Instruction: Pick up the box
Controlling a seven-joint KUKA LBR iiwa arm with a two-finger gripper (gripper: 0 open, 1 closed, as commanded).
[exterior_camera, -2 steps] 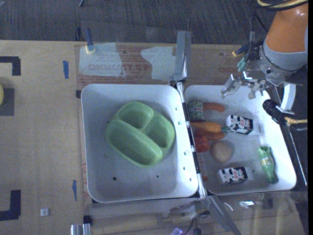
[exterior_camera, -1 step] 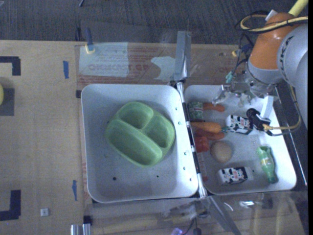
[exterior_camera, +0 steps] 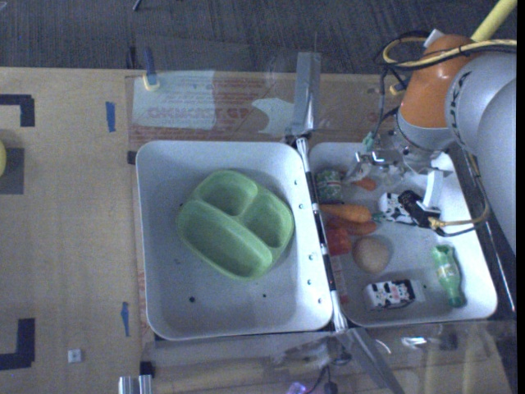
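A small black-and-white box (exterior_camera: 390, 294) lies flat near the front wall of the right bin (exterior_camera: 484, 302). A second black-and-white patterned carton (exterior_camera: 404, 206) lies further back, near the bin's middle right. My gripper (exterior_camera: 373, 162) hangs low over the far end of the right bin, just behind a small orange piece (exterior_camera: 367, 185) and left of the patterned carton. The grey arm with its orange band (exterior_camera: 431, 97) comes in from the upper right. Nothing can be seen held in the gripper.
The right bin also holds a green-labelled can (exterior_camera: 330, 185), a carrot (exterior_camera: 349, 213), a red item (exterior_camera: 338, 239), a tan egg-shaped item (exterior_camera: 372, 254) and a green bottle (exterior_camera: 447, 275). A green divided plate (exterior_camera: 236, 222) lies in the left bin (exterior_camera: 164, 302). A black cable (exterior_camera: 459, 220) loops over the right bin.
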